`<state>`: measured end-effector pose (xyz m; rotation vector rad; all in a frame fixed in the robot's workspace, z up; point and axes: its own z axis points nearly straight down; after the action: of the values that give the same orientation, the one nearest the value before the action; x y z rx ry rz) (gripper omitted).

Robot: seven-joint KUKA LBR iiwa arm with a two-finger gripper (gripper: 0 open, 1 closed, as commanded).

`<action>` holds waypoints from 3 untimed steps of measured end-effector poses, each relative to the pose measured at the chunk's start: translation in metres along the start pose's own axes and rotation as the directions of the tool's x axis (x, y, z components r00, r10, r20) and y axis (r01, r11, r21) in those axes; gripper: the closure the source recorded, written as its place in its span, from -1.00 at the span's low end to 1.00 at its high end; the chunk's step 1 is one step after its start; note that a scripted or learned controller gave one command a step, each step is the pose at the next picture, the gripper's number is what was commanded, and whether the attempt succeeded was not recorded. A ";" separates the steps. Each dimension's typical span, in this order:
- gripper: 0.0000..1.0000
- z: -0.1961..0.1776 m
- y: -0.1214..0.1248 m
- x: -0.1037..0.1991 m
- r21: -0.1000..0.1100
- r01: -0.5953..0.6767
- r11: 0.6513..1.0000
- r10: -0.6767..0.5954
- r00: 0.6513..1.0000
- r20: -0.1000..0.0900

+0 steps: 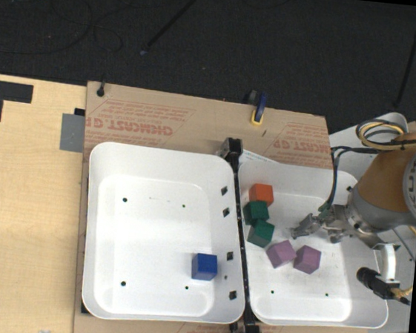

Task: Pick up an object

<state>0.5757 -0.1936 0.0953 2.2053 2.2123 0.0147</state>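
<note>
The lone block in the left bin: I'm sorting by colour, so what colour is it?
Blue, seen clearly in the camera view.

Robotics lab test cell, not a home or shop. Two shallow white plastic bins (165, 166) are clamped side by side on a brown printed cardboard sheet (198, 123), itself laid on a pale wood bench (17, 207). Right of the bins, a grey robot arm with an orange band (386, 186) and loose yellow-and-black cabling (380, 132) is seen. Behind the cardboard, dark carpet (208, 35) with trailing cables is visible. Black tape marks (5, 98) are stuck on the bench left of the cardboard.
</note>
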 end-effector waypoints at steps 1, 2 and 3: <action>-1.00 0.007 -0.039 -0.020 0.023 -0.003 1.000 0.003 1.000 -0.007; -1.00 0.006 -0.103 -0.008 0.025 -0.002 1.000 0.003 1.000 -0.009; 1.00 -0.005 -0.100 -0.012 0.020 -0.010 1.000 0.010 1.000 -0.005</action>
<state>0.4752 -0.2060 0.0982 2.2296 2.2136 -0.0019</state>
